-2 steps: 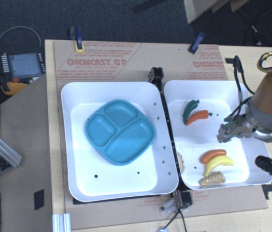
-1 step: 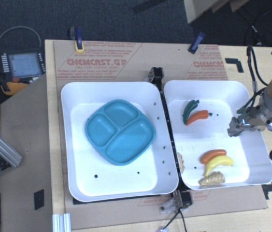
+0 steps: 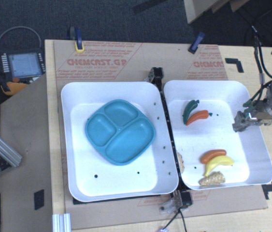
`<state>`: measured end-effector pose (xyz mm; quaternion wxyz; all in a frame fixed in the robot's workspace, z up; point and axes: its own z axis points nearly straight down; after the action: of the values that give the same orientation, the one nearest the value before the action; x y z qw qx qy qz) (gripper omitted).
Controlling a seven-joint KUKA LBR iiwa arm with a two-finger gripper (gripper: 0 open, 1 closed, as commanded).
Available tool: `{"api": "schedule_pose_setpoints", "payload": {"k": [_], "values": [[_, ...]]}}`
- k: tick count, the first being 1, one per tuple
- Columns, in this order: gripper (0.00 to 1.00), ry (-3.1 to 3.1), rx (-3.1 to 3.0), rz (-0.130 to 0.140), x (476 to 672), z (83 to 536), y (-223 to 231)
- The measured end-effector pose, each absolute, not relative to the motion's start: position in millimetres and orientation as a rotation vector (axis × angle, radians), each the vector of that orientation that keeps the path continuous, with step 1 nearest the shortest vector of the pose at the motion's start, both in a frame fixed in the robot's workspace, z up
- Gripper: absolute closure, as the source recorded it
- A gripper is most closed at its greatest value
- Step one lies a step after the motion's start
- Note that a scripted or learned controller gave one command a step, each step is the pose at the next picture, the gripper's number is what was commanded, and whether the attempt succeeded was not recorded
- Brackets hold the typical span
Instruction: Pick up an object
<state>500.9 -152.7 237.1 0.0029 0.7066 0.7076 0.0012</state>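
1. At the right edge of the right bin, the gripper is seen hanging over the bin's right wall, reaching in from the right.
2. How far its fingers stand apart cannot be told from this view — they appear as one grey mass; nothing is seen between them.
3. In the upper part of the right bin, a green pepper and an orange carrot-like piece are laid touching, well apart from the gripper.
4. Toward the bin's near edge, an orange sausage-shaped piece is set just above a yellow banana, the two touching; a tan, lumpy piece is placed just below them.
5. In the left bin, a blue divided plate with three compartments is laid flat near the middle, turned at a slant.
6. Both bins are borne side by side on a brown board printed with red lettering — two clamps, one yellow and blue and one blue, are fixed at its far edge.
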Motion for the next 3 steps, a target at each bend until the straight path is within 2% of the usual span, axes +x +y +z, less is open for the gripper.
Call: {"api": "schedule_pose_setpoints", "payload": {"k": [2, 3], "values": [[1.00, 2.230, 2.213, 0.004, 510.7, 235, -32], [1.00, 2.228, 2.213, 0.004, 528.0, 237, 19]]}}
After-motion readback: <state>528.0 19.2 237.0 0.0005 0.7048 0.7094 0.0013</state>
